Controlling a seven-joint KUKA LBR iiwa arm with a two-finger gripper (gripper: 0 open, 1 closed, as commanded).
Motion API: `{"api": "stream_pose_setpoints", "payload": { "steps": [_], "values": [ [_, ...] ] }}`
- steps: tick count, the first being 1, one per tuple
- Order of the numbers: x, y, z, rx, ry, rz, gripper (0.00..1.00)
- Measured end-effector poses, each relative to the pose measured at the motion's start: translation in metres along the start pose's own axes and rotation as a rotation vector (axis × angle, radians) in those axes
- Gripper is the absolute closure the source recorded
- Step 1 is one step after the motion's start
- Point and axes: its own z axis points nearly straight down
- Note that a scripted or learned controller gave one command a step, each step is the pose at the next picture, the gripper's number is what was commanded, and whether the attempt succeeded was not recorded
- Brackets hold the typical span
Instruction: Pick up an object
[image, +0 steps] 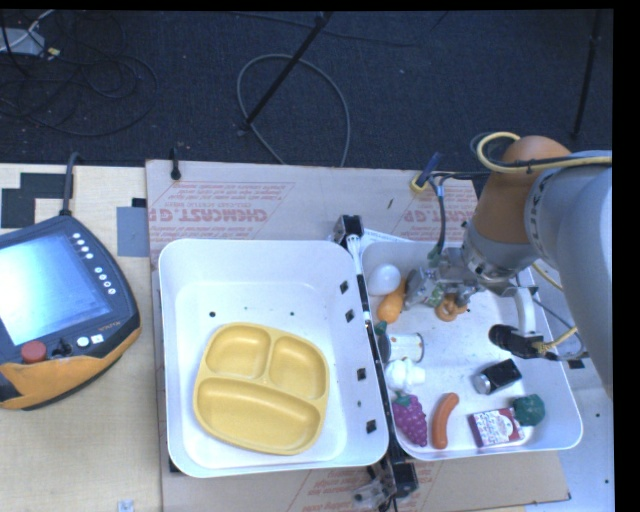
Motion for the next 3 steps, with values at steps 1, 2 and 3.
{"api": "stream_pose_setpoints", "payload": {
  "steps": [1, 2, 3],
  "values": [
    [0.001, 0.0, 0.0, -0.001, 0.0, 0.001, 0.0],
    [0.007, 0.0, 0.0, -0.001, -0.001, 0.0, 0.0],
    [0.022, 0.0, 0.0, -0.001, 0.0, 0.0, 0.0]
  ]
}}
